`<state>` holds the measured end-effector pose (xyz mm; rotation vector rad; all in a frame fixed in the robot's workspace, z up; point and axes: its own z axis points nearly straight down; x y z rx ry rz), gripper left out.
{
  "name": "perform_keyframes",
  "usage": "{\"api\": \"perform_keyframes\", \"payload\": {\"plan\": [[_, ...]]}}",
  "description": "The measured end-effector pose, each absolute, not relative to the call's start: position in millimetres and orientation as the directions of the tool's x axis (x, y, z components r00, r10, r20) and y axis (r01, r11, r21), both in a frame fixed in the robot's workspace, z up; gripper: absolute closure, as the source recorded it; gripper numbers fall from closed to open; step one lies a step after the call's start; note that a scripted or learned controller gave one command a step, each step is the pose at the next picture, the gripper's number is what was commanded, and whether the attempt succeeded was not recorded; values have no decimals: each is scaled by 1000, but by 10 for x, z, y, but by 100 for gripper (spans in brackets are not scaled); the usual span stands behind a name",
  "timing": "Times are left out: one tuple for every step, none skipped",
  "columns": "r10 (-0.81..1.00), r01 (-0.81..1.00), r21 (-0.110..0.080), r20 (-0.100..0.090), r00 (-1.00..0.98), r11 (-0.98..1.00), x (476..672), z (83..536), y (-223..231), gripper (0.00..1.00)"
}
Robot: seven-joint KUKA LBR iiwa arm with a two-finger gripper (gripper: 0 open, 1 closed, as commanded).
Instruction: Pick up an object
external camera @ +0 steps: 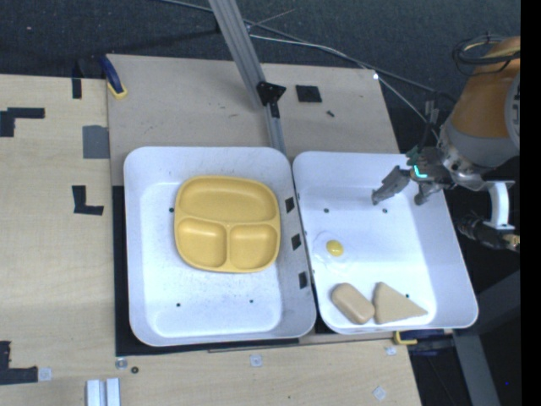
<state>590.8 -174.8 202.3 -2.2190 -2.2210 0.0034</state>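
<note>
My gripper (404, 189) hangs over the upper right part of the right bin (439, 252), open, its two dark fingers spread with nothing between them. Well below and left of it, a small yellow ball (335, 248) lies on the bin floor. At the bin's near edge rest a tan oblong bread roll (352, 303) and, touching its right side, a tan wedge-shaped piece (396, 304).
The left bin (144, 252) holds a yellow divided plate (226, 223) with three compartments. A grey metal pole (241, 41) slants down to the gap between the bins. The arm's orange-banded body (486, 112) stands off the right bin's upper right corner.
</note>
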Motion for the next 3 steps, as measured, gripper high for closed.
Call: {"api": "perform_keyframes", "payload": {"plan": [[1000, 1000, -2, 0, -1, 1, 5912, 2030, -1748, 0], [1000, 1000, -8, 1, -1, 1, 5894, 1381, -1717, 0], [1000, 1000, 0, -2, -2, 2, 5893, 853, -1711, 0]]}}
